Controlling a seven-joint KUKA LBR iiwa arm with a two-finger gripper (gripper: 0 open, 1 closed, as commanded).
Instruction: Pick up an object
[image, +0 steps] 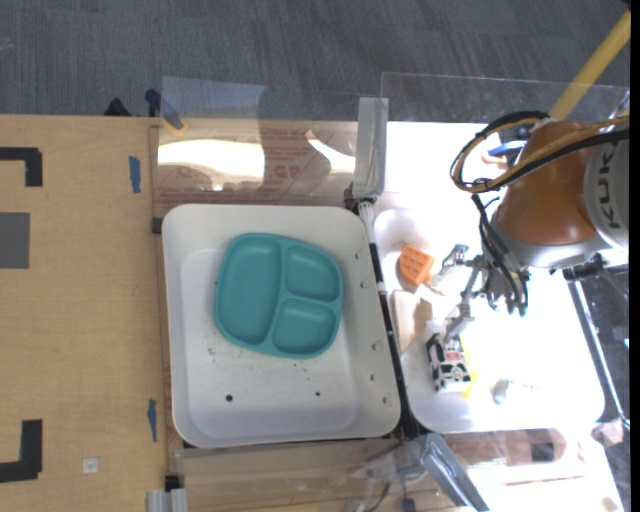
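Note:
My gripper (460, 288) hangs over the left part of the right bin (560, 390), with its fingers spread open and nothing between them. An orange block (414, 265) lies just left of the upper fingertip. A pale beige piece (409, 318) rests against the bin's left wall, below the orange block. A small black, white and red object with a yellow edge (451, 366) lies below the lower fingertip. A small grey item (503, 388) sits further right on the bin floor.
The left bin (190, 400) holds a teal divided plate (279, 295). A raised divider (383, 320) separates the two bins. The grey and orange arm (550, 195) with looped cables covers the right bin's upper right. Brown board (70, 300) lies at the left.

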